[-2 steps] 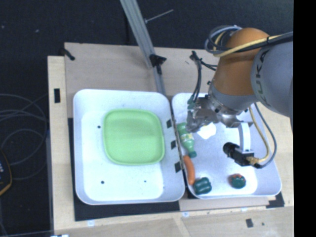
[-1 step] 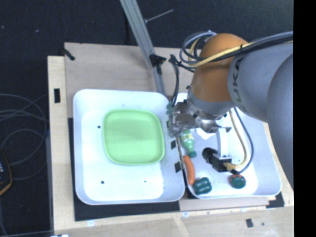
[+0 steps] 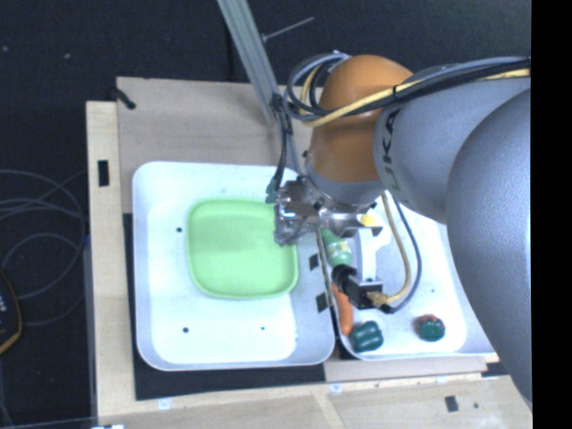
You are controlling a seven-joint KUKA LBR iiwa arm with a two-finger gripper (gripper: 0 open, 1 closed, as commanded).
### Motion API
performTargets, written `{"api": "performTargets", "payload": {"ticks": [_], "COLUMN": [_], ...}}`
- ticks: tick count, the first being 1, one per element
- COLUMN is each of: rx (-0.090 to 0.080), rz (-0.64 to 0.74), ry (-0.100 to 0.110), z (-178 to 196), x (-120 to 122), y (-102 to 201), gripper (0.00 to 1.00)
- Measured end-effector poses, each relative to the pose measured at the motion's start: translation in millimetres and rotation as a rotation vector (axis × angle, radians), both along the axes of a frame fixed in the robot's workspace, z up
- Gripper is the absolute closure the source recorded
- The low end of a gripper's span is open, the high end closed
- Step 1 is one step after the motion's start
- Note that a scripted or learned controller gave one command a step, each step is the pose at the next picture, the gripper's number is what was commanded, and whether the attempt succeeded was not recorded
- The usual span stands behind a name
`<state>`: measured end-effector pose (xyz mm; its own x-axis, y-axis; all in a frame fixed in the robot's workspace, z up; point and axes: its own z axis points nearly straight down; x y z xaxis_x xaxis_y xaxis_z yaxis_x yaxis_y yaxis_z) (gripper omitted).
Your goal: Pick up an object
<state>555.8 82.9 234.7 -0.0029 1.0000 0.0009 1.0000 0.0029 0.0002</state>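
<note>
A light green plate (image 3: pixel 237 248) lies in the left white bin (image 3: pixel 161 266). My gripper (image 3: pixel 288 223) hangs over the plate's right edge, close to the wall between the bins. In the right bin (image 3: pixel 447 329) lie an orange carrot-shaped piece (image 3: pixel 344 307), a dark green object (image 3: pixel 365 335), a round green and red object (image 3: pixel 430 327) and a small pale green item (image 3: pixel 339 253) under the wrist. Nothing shows between the fingers.
The grey arm with its orange band (image 3: pixel 357 123) covers much of the right bin. Cables (image 3: pixel 404 257) loop down from the wrist over that bin. A grey pole (image 3: pixel 246 38) slants up behind the bins.
</note>
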Motion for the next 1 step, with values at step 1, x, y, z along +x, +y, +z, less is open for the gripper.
{"api": "performTargets", "payload": {"ticks": [1], "rx": [-0.001], "rz": [-0.003], "ry": [0.000], "z": [0.1], "x": [0.2], "y": [-1.9], "gripper": [0.00]}}
